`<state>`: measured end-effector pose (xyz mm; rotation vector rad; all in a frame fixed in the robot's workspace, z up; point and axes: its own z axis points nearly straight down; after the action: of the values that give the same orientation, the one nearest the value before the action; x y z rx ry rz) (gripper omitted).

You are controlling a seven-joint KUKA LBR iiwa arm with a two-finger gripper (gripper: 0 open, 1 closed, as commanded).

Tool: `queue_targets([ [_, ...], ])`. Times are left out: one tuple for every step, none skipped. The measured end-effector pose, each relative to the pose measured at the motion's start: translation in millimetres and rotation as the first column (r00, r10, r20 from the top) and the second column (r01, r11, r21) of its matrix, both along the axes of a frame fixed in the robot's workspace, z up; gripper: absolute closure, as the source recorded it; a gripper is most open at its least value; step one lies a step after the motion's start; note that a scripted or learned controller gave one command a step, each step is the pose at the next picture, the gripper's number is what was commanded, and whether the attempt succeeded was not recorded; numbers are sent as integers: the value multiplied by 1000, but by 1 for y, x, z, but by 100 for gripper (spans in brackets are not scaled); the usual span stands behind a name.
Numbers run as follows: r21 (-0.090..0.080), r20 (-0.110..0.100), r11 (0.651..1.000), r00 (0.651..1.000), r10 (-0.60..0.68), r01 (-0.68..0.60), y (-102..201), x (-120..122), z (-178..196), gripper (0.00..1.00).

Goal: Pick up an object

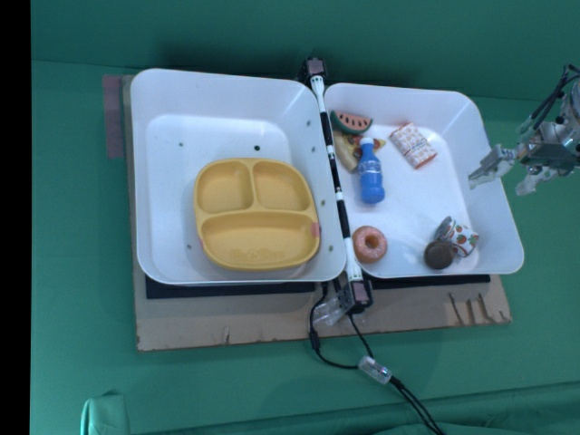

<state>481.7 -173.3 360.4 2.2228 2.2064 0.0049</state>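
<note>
At the bottom of the frame a black cable (381,374) with a small clear connector trails across the green cloth toward the lower right corner. Above it lies the brown cardboard sheet (227,320) on which both bins stand.

The left bin (163,107) fills the centre-left of the frame. It holds one thing, a yellow divided plate (256,214) with three compartments, lying flat in the lower right part of the bin, its right edge near the bin's right wall.

A black-and-white striped rod (333,175) runs along the seam between the two bins, from the top centre down to a clamp at the bottom.

The right bin (494,234) holds the loose items. Nearest the bottom edge are a toy doughnut (369,244) with pink icing in the lower left corner and, to the lower right, a brown round piece (439,256) touching a small patterned cup (459,235) lying on its side. Higher, near the middle left, a blue toy bottle (370,171) with a white cap lies roughly upright in the frame. Just left of it is a pizza slice (345,149), and above that a watermelon slice (350,120) close to the striped rod. A red-and-white checked packet (412,144) sits tilted in the upper middle of the bin.

The gripper (507,172) hangs at the right edge of the frame, over the bin's right rim, its two fingers spread apart with nothing between them. It is well apart from every item in the bin.
</note>
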Motion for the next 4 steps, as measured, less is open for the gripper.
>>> queue_targets([
  [0, -3, 1000, 1000, 0, 0, 10, 17, -123, 0],
  [-3, 10, 1000, 1000, 4, -4, 14, 122, -173, 0],
  [-3, -20, 1000, 1000, 3, -3, 54, 187, -174, 0],
  [-4, 6, 1000, 1000, 1, -1, 76, 138, -173, 0],
])
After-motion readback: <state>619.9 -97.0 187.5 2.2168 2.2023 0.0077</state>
